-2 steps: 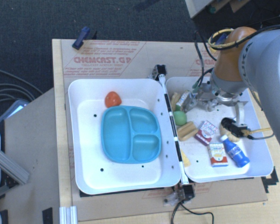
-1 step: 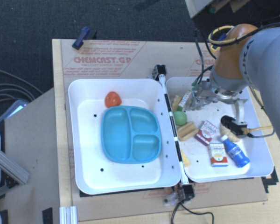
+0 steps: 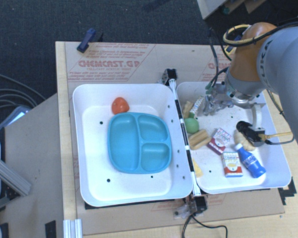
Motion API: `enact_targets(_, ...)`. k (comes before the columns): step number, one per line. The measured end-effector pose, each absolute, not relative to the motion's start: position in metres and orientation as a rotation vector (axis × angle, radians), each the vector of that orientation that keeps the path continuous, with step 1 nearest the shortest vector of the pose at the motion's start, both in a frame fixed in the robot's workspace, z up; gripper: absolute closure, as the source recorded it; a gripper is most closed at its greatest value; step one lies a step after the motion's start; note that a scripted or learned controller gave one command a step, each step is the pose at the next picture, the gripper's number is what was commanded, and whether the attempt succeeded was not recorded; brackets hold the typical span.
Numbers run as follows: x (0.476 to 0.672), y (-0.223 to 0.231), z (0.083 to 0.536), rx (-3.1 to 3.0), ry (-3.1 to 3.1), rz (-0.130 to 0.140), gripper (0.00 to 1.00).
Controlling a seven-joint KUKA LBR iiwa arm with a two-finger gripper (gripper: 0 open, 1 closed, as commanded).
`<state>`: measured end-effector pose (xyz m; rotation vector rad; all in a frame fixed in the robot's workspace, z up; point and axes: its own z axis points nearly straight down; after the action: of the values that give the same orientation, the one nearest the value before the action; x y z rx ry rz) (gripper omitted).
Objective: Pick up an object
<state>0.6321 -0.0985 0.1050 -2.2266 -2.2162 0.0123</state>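
two white bins (image 3: pixel 89 148), one blue tray (image 3: pixel 139 143), two red-white cartons (image 3: pixel 232 163)

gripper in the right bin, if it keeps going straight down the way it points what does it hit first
Most likely the bare floor of the right bin under the gripper. The tan packet and green ball lie just to its left, but depth is hard to judge from this slanted view.

Dark carpet floor (image 3: pixel 89 9) is seen around a plywood bench (image 3: pixel 114 63); grey cables (image 3: pixel 10 98) are coiled off its left edge.
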Motion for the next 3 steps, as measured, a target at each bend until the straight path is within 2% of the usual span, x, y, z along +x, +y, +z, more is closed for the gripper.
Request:
enact_targets(2, 0.633, -0.098, 0.125, -2.227, -2.218, 0.010, 1.00)
enact_targets(3, 0.655, -0.096, 0.118, -2.221, -2.224, -0.001, 1.00)
